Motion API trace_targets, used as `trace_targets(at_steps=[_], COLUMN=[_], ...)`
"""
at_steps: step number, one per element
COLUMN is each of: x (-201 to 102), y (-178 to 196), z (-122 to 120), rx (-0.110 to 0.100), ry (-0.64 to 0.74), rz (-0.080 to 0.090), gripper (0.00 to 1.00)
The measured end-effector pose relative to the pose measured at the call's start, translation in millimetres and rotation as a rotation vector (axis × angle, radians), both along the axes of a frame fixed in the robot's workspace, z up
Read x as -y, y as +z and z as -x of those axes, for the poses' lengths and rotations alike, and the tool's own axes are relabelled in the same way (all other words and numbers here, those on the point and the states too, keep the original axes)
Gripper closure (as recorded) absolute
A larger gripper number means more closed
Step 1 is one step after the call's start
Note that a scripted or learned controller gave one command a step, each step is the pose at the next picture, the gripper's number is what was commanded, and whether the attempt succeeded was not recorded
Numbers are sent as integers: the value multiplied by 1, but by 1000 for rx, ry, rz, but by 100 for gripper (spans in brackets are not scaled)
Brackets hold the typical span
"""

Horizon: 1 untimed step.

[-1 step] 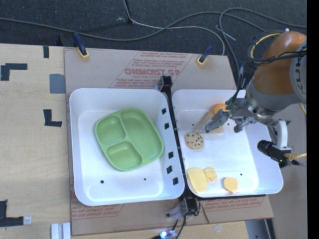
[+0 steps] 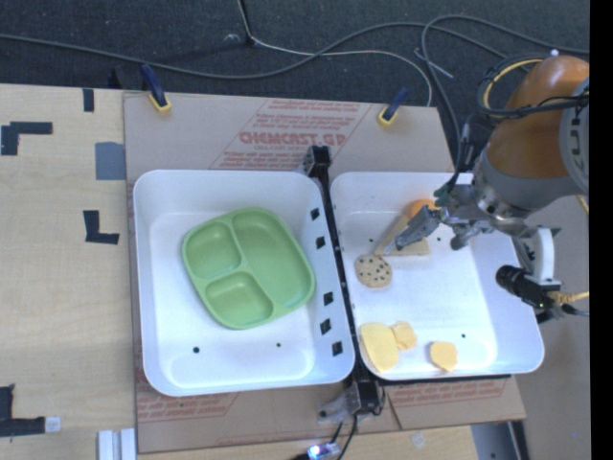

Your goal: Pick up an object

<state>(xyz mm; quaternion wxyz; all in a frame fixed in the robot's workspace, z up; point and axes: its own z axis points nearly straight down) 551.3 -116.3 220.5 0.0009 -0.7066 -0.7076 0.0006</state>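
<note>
- Lying in the left bin [image 2: 153,257], a green tray [image 2: 247,266] with three parts is seen.
- A round cookie [image 2: 374,272] is placed in the right bin [image 2: 498,305], near the middle wall.
- Three yellow pieces [image 2: 381,347] are found near that bin's front edge.
- The gripper [image 2: 402,238] is lowered just beside the cookie, with a pale piece [image 2: 414,247] close by.
- Whether the fingers are spread or closed cannot be told.

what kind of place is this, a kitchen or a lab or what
Most likely a robotics lab bench, not a kitchen. A grey and orange robot arm reaches over two white bins clamped onto cardboard, loose cables trail across dark carpet, and the cookie and green tray look like toy props.
</note>
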Motion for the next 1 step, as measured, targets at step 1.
trace_targets(at_steps=[1], x=[10], y=[-55], z=[4], rx=[-5], ry=[-2], rz=[1], gripper=[0])
